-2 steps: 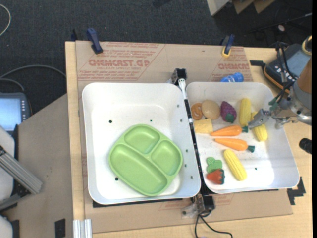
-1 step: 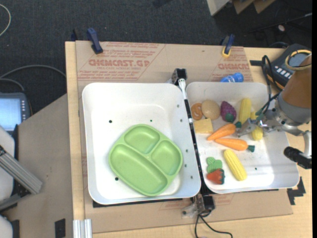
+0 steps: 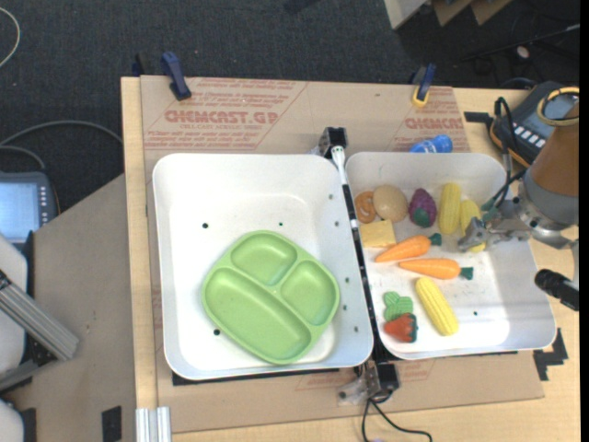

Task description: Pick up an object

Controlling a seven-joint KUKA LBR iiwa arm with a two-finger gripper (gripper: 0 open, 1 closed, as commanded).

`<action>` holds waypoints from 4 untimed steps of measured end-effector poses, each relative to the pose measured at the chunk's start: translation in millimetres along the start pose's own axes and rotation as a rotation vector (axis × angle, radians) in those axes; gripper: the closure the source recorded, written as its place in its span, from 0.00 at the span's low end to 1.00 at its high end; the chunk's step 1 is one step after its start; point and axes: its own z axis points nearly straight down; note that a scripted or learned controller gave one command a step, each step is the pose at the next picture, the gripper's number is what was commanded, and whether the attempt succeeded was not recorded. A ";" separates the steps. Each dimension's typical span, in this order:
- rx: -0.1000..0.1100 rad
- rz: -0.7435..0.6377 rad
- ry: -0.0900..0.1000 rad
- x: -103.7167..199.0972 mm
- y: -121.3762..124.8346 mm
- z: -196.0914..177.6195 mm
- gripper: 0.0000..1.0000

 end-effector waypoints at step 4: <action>0.005 -0.003 0.000 193.9 -30.0 -117.4 1.00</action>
